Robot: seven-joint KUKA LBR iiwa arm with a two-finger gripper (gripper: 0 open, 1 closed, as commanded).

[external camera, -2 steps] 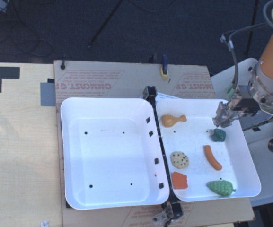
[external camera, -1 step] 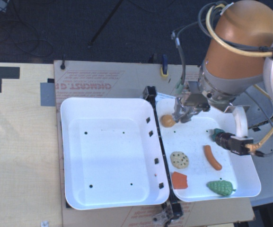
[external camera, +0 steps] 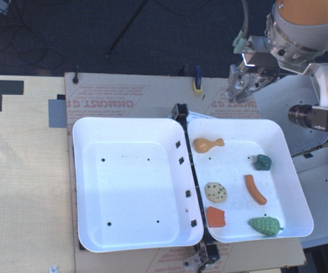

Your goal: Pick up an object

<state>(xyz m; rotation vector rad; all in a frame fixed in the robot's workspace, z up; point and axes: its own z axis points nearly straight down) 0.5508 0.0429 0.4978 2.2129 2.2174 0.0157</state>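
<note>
The right bin (external camera: pixel 289 152) holds several small toy foods: a tan chicken drumstick (external camera: pixel 207 145), a dark green broccoli piece (external camera: pixel 262 162), an orange sausage (external camera: pixel 255 189), a speckled cookie (external camera: pixel 215 192), a red-orange wedge (external camera: pixel 215 216) and a light green bumpy piece (external camera: pixel 265 226). My gripper (external camera: pixel 240 90) hangs high above the far edge of the right bin, beyond the drumstick. Nothing shows between its fingers.
The left bin (external camera: pixel 84 169) lies beside the right one, joined by a black clip strip (external camera: pixel 187 175). A yellow and blue clamp (external camera: pixel 197 83) stands at the board's back edge. The arm's wrist (external camera: pixel 297 27) looms at the upper right.
</note>
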